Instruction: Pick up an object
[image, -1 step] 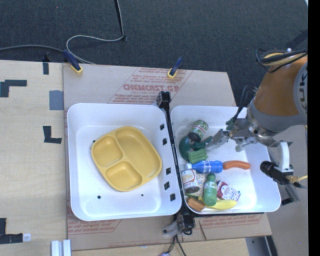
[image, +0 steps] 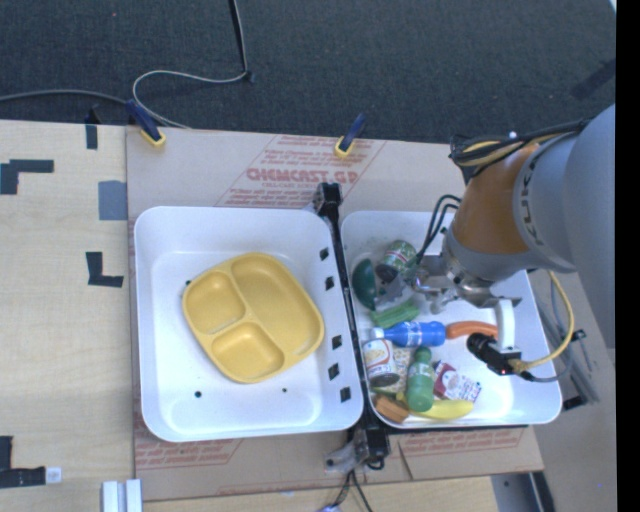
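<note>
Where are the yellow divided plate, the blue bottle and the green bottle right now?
yellow divided plate (image: 252, 316): camera view, left bin, on the ridge where its compartments meet.
blue bottle (image: 412, 334): camera view, right bin, mid-body, lying on its side.
green bottle (image: 421, 385): camera view, right bin, on its body below the cap.

We see the arm (image: 560, 200) cut off at the frame's right edge; its wrist hides the gripper (image: 405, 285) fingers and part of the right bin (image: 540, 400).

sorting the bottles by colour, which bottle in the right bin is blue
The blue bottle lying on its side across the middle of the right bin. The other, the green bottle, sits just below it, nearer the front wall.
</note>
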